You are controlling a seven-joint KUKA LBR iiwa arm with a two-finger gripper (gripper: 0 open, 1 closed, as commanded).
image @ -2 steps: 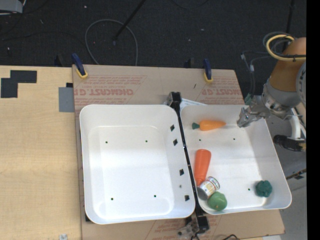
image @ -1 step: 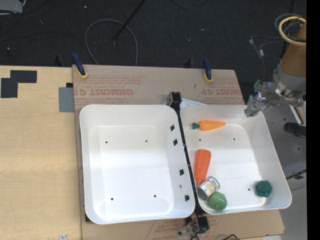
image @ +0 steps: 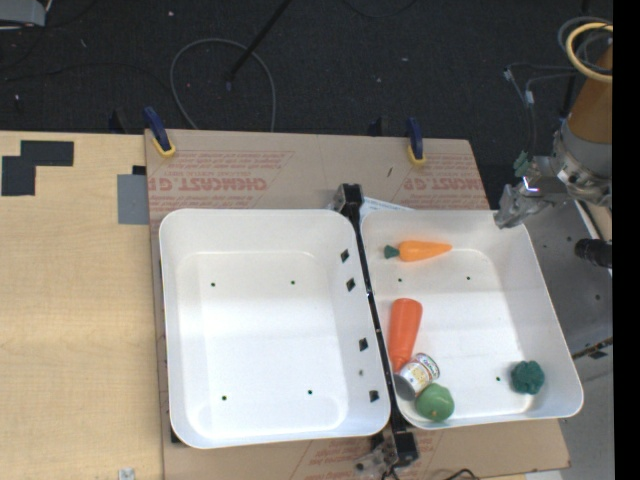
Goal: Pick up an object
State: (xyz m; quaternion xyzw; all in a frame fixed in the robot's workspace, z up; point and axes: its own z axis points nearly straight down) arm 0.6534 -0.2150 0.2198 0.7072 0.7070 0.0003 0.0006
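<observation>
The right bin [image: 540, 298] holds several toys. A toy carrot [image: 422, 251] lies near its far wall. An orange cone-shaped piece [image: 404, 332] lies along the left wall, with a small labelled can [image: 420, 373] and a light green round fruit [image: 435, 403] just in front of it. A dark green lumpy object [image: 528, 376] sits in the near right corner. My gripper [image: 512, 208] hangs over the bin's far right corner, above the rim and apart from every toy. Nothing shows in its grasp.
The left bin [image: 180, 268] stands beside the right one, with a black divider strip [image: 365, 308] between them. Both rest on a cardboard sheet [image: 300, 173] clamped at the back. The arm [image: 590, 118] comes in from the upper right.
</observation>
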